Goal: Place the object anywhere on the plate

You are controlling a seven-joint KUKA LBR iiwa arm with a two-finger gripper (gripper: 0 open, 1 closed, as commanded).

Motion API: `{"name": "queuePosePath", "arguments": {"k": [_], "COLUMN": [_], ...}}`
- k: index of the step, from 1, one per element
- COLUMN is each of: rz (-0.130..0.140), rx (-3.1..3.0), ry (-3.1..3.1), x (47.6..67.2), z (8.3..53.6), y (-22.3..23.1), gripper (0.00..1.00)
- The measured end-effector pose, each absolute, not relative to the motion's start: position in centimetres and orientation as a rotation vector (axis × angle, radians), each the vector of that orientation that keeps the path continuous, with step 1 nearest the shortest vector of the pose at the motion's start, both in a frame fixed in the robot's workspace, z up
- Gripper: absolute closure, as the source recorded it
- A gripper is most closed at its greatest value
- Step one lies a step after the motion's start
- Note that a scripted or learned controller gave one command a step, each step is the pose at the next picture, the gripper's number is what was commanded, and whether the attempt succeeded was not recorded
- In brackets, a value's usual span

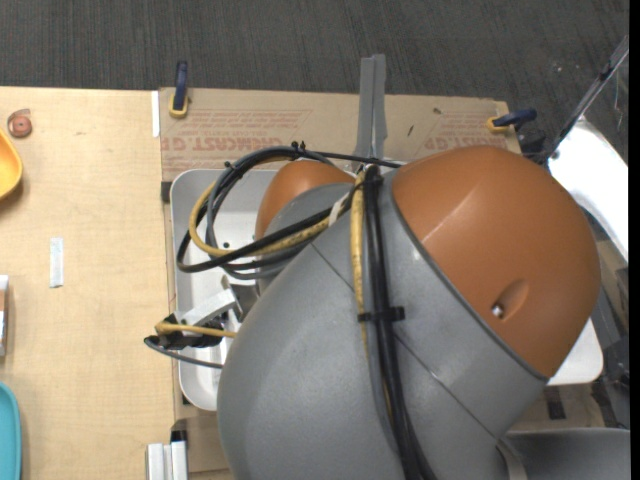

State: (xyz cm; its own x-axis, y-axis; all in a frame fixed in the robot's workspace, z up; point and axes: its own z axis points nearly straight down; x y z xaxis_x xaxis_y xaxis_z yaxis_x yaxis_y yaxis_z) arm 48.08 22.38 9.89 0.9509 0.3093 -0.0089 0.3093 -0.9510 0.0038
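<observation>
Arm (400,348) leaned low over the left bin (190,258), presumably reaching for the object. Its bulk covered the hand, so whether that was clenched or released could not be told.

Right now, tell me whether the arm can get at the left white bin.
Probably yes: the arm leans right over the left bin, cables looped above its floor, and nothing visible stands between them.

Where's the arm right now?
The arm fills the middle and right of the camera view, bent over the left bin, whose rim shows at its left under looping black and yellow cables.
</observation>
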Motion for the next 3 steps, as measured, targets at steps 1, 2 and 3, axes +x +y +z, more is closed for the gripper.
{"name": "queuePosePath", "arguments": {"k": [1, 2, 3], "rz": [-0.020, -0.005, -0.001], "rx": [3.096, 3.086, 3.126], "ry": [0.486, 0.574, 0.310], "x": [48.1, 59.8, 65.0], "z": [10.7, 9.0, 9.2], "y": [22.1, 22.6, 22.6], "gripper": [1.00, 1.00, 1.00]}}
